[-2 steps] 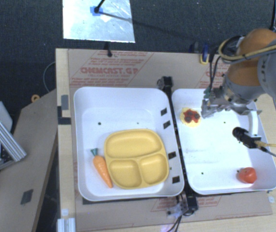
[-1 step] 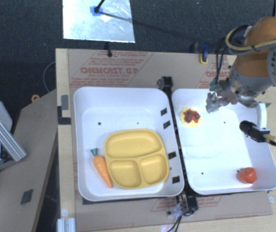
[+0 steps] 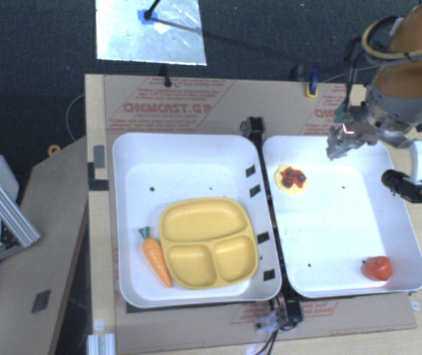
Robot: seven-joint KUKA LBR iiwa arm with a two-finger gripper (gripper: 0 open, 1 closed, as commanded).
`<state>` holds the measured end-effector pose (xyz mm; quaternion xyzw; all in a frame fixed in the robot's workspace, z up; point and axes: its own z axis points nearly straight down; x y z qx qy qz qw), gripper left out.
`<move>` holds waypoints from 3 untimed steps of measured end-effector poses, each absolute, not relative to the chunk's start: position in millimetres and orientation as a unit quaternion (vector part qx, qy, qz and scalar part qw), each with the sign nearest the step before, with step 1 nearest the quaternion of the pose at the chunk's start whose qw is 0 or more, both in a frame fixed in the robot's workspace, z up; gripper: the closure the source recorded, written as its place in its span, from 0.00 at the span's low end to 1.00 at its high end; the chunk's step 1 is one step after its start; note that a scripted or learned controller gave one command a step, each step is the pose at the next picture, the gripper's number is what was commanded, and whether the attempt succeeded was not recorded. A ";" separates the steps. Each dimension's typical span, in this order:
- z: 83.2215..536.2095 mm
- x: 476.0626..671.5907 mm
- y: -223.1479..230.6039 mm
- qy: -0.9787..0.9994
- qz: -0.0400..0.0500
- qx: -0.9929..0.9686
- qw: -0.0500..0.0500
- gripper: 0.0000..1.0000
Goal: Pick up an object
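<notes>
The gripper [image 3: 339, 145] hangs over the far edge of the right bin [image 3: 344, 228], holding nothing that I can see. The small tart [image 3: 292, 178] lies near that bin's far-left corner, and the tomato [image 3: 377, 268] near its front-right corner. Both are small — a descent slightly off-centre could push the tart against the wall, or the round tomato could roll away.

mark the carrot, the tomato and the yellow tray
carrot [image 3: 156, 261], camera view, mid orange body
tomato [image 3: 377, 268], camera view, centre of red body
yellow tray [image 3: 207, 222], camera view, floor of top compartment
</notes>
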<state>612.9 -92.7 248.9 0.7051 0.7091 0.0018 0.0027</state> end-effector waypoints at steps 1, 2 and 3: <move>237.4 601.3 -36.4 0.710 0.000 0.704 0.000 1.00; 228.8 589.3 12.7 0.710 0.000 0.704 -0.001 1.00; 235.5 586.7 59.6 0.711 0.001 0.703 0.000 1.00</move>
